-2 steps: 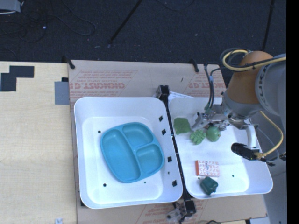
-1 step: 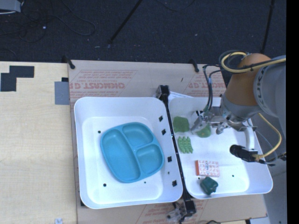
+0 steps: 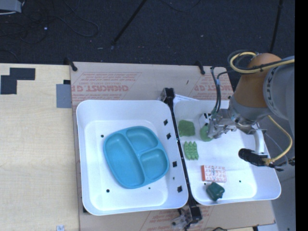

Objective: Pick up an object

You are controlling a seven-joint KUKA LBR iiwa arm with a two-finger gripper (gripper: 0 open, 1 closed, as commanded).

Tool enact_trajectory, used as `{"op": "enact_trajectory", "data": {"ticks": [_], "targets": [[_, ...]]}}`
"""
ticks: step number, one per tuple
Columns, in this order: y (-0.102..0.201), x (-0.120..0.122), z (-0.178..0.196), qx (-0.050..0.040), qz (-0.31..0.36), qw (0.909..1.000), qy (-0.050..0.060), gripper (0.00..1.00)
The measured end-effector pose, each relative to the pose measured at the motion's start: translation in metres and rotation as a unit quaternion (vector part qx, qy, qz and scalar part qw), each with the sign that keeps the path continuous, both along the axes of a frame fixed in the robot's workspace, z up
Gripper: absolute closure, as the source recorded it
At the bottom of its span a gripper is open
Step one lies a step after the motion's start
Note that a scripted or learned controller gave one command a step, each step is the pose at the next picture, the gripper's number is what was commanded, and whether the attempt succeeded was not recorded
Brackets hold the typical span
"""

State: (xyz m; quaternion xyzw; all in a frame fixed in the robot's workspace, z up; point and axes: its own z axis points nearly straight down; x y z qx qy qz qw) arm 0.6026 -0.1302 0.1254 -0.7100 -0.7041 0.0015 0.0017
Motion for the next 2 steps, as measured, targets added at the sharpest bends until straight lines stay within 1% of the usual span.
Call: {"op": "enact_trajectory", "data": {"ticks": [1, 2], "targets": [[-0.003, 0.011, 0.053, -0.0005, 0.004, 1.0000, -0.004, 1.00], [-0.011, 0.005, 0.104, -0.0007, 0.003, 1.0000, -0.004, 1.00]]}}
